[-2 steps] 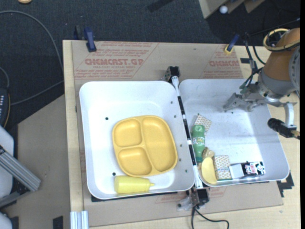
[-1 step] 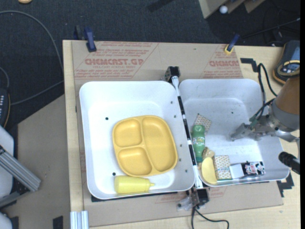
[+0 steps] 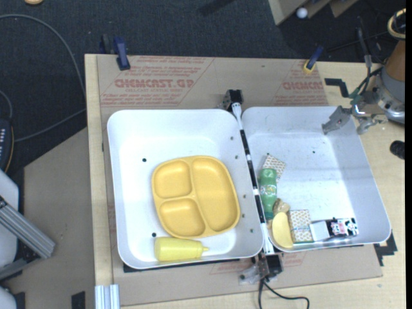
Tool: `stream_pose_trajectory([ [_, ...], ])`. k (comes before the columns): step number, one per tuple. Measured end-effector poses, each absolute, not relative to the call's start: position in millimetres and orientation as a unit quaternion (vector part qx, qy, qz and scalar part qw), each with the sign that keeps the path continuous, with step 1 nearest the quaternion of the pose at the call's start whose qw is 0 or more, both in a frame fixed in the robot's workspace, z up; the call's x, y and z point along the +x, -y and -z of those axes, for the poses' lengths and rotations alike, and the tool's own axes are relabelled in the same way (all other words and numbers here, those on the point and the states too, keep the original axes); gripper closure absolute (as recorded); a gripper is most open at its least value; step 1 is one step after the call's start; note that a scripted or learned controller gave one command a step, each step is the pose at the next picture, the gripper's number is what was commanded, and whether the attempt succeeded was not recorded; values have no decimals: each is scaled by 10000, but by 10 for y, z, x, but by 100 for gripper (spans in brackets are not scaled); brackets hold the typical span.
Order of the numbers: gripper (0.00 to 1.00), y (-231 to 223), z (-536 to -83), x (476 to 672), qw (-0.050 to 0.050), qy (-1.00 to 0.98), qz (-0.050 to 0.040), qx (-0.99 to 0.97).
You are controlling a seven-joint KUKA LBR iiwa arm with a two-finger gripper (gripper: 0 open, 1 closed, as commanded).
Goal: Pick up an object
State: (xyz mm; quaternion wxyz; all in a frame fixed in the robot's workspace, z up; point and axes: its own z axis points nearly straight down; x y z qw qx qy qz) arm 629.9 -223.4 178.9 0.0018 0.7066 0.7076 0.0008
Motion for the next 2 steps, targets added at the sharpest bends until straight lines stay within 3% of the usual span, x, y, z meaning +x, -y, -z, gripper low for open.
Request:
stream_pose_trajectory([
  [1,0,2187,-839,5610,-44,-7086,-22,7056],
  [2,0,1220,-1438,6261,6,-7078,-11,7064],
])
